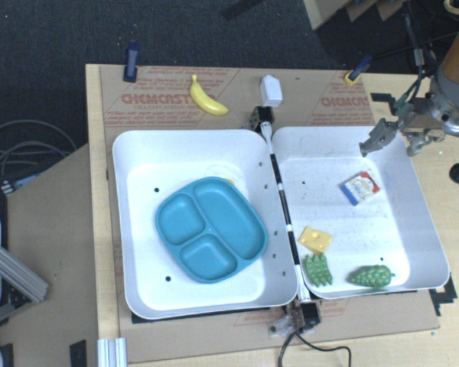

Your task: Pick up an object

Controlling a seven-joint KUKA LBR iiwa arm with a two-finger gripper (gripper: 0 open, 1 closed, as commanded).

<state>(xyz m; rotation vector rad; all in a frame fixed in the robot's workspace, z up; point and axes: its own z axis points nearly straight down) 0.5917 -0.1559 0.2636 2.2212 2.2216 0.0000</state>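
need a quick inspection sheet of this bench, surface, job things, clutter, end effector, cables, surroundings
surface: wooden bench bearing a left white bin and a right white bin, side by side.
job's things: in the right bin, a small red, white and blue packet, a yellow cheese wedge and two green bunches; in the left bin, a blue divided plate.
clutter: toy banana on the bench behind the left bin; white block near the bins' join.
end effector: above the right bin's far right corner, holding nothing visible; finger state unclear.
cables: coil on the floor at left.
surroundings: dark carpet.
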